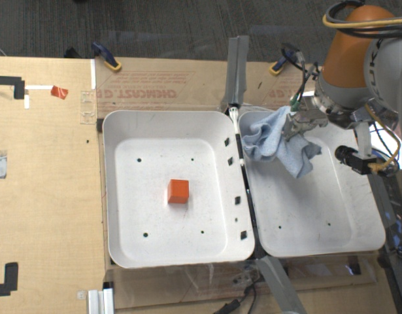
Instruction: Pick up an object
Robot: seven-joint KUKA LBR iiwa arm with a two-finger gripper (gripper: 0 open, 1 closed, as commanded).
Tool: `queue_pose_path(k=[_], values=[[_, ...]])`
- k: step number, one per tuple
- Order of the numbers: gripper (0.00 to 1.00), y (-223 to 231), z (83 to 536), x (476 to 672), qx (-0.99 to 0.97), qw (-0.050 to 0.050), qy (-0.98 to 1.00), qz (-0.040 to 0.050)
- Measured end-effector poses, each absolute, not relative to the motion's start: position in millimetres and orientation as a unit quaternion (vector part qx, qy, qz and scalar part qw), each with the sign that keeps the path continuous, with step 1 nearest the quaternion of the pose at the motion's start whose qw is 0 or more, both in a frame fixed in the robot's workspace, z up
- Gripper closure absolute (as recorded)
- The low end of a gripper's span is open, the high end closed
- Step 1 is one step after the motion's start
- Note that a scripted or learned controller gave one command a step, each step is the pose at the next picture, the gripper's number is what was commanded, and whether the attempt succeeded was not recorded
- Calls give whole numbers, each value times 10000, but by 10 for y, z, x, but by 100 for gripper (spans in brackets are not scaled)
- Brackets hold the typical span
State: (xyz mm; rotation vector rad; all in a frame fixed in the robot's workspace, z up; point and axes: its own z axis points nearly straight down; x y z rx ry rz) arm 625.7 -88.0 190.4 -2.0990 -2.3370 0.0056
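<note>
Hanging from the claw point(297, 124), a pale blue cloth point(279, 142) is seen over the far end of the right bin point(318, 234). The top of the cloth is bunched up right at the claw, and the rest droops down below it and off to its left side. The cloth looks pinched in the claw, so the claw is judged to be closed on it. The low folds are close to the bin wall, and it cannot be told if they are touching the floor of the bin.

Far off to the left of the claw, in the left bin point(122, 234), a small orange block point(178, 191) is seen lying by itself.

Some things could go wrong from here. Only a small bit of cloth seems to be gripped, so the cloth could be lost if it slides out while being lifted. A loose fold could also be caught on the divider point(238, 142) between the bins, just left of the claw, and the cloth could be pulled free. If the cloth is dropped, the pick is not done.
</note>
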Motion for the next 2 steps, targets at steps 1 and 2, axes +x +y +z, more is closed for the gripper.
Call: queue_pose_path(k=[1, 2], values=[[100, -1005, 1351, 5868, -6999, 9, -7142, 18], [100, -685, 1915, 6429, -7031, -2, -7111, 11]])
